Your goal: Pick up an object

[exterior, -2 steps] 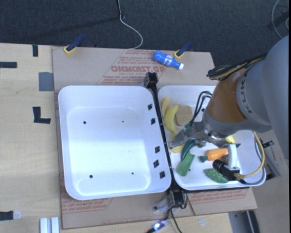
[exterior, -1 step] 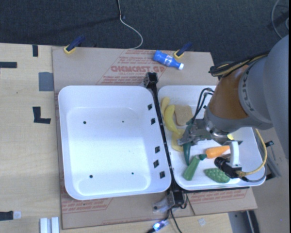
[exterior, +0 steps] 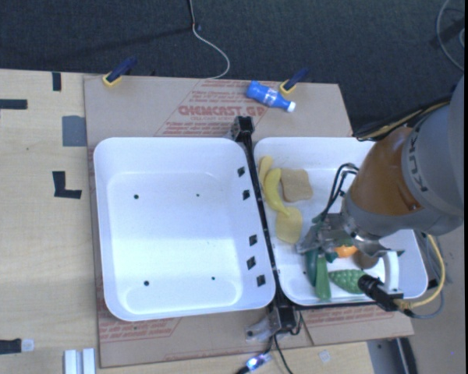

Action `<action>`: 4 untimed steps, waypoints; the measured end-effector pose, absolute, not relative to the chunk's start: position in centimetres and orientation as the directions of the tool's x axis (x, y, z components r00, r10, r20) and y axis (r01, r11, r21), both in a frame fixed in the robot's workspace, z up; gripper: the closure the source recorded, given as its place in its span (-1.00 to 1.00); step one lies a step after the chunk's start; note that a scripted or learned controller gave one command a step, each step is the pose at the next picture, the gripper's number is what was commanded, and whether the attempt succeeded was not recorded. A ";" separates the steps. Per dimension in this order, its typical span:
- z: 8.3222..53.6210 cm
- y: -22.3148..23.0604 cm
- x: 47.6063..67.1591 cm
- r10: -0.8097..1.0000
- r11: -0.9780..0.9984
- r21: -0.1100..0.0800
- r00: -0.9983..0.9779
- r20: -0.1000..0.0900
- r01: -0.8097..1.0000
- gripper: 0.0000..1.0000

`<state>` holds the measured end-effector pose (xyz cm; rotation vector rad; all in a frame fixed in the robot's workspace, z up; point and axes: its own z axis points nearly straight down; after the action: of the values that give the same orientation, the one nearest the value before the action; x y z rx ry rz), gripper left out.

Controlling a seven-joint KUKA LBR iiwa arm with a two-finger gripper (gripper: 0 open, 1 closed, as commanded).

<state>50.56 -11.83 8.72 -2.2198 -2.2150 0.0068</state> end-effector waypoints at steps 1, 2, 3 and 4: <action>15.2 -9.9 48.3 1.000 0.002 0.000 -0.002 0.001 1.000 1.00; 15.8 -9.9 48.3 1.000 0.002 -0.005 -0.002 0.002 1.000 1.00; 16.7 -9.9 48.2 1.000 0.003 -0.007 -0.002 0.003 1.000 1.00; 18.5 -1.2 48.4 1.000 0.011 -0.001 -0.011 0.003 1.000 1.00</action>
<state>48.36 -1.15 18.45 -2.2073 -2.2312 -0.0022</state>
